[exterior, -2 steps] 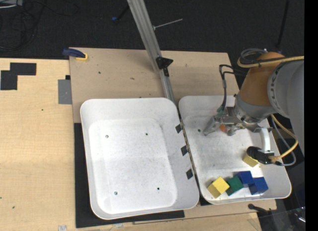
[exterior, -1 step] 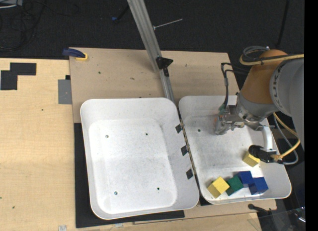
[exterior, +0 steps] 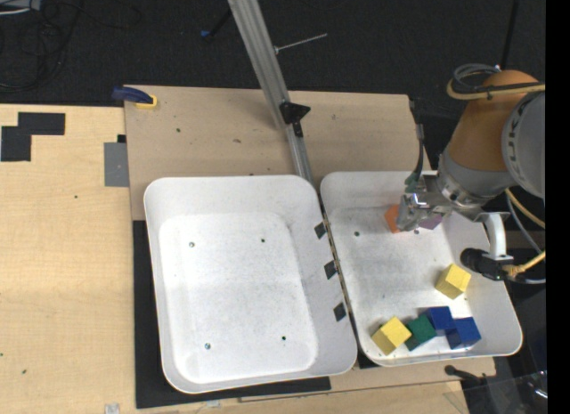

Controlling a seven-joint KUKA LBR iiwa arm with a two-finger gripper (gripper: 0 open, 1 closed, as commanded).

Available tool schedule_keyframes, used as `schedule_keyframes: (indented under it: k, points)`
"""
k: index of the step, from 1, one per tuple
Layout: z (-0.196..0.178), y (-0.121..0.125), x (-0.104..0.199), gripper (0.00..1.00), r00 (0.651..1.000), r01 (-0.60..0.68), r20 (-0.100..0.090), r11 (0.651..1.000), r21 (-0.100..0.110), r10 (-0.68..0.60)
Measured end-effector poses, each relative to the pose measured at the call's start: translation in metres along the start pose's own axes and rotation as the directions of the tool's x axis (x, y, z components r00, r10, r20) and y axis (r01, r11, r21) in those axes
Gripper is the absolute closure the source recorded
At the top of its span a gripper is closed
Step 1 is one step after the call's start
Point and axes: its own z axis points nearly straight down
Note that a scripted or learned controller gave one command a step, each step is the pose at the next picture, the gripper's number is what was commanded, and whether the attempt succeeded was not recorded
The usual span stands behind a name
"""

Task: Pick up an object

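Note:
My gripper (exterior: 411, 216) is low in the far part of the right bin (exterior: 374, 265), reaching in from the right. An orange block (exterior: 391, 217) lies just left of it, partly hidden by the fingers. A purple block (exterior: 431, 221) sits right beside the gripper on its right. A yellow block (exterior: 453, 281) lies alone nearer the front. At the front edge sit another yellow block (exterior: 390, 335), a green block (exterior: 419, 329) and two blue blocks (exterior: 451, 327).
The left bin (exterior: 233, 283) lies beside the right one, joined by black clips (exterior: 329, 268). A slanted metal rail (exterior: 267, 65) rises behind the bins. The arm's orange band (exterior: 485, 127) and cables hang over the right bin's far right corner.

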Motion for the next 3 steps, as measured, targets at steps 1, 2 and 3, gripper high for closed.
schedule_keyframes:
  k: [1,2,3]
  points:
    - [-0.064,0.002,-0.002,1.0,1.0,0.007,0.001,1.0,-0.002,-0.007]
    - [-0.127,0.005,-0.004,1.0,1.0,0.008,0.001,1.0,-0.004,-0.008]
    - [-0.13,0.011,0.048,1.0,1.0,0.011,-0.002,1.0,0.002,-0.011]
